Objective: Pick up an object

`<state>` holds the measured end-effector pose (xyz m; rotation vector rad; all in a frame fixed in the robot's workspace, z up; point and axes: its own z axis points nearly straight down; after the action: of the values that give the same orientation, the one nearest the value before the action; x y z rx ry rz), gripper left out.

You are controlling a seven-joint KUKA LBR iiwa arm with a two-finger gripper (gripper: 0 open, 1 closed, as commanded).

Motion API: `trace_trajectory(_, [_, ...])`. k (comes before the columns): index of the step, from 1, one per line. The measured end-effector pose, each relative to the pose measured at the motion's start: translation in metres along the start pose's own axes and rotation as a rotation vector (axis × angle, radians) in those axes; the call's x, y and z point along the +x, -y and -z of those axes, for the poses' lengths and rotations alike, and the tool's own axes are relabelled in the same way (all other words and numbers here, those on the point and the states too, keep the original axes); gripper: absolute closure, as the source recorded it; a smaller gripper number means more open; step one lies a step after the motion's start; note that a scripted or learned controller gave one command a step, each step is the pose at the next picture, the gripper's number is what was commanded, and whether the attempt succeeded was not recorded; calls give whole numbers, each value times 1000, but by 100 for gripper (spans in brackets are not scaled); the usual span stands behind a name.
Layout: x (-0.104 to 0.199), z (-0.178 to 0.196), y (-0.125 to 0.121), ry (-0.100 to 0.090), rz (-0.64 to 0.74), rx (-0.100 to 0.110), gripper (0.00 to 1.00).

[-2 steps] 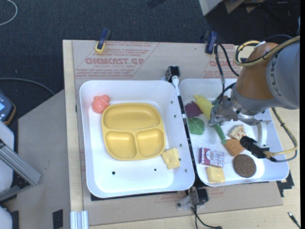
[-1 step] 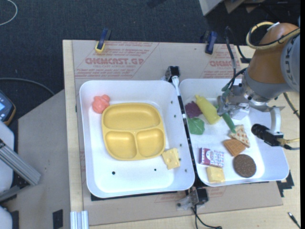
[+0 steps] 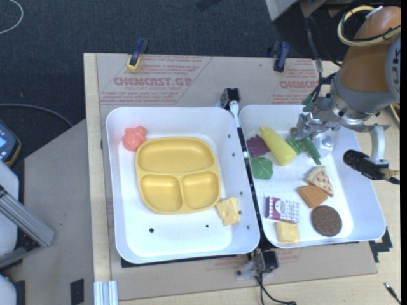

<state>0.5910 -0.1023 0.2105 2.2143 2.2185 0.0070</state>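
Note:
My gripper hangs over the far middle of the right bin, just above a green bean-like piece and beside a yellow bottle-shaped toy. Nothing visibly sits between its fingers. Further toys lie in the right bin: a purple piece, a green leafy piece, a pizza slice, an orange cracker, a brown cookie, a white and purple packet and a yellow block.
The left bin holds a yellow divided plate, a pink toy at its far left and a yellow cheese wedge near the front right. Clamps sit at the board's far edge.

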Motion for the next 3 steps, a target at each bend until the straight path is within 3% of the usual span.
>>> trace_trajectory(1, [0, 16, -1, -1, -1, 3, 100])
trace_trajectory(3, [108, 20, -2, -5, 4, 8, 100])
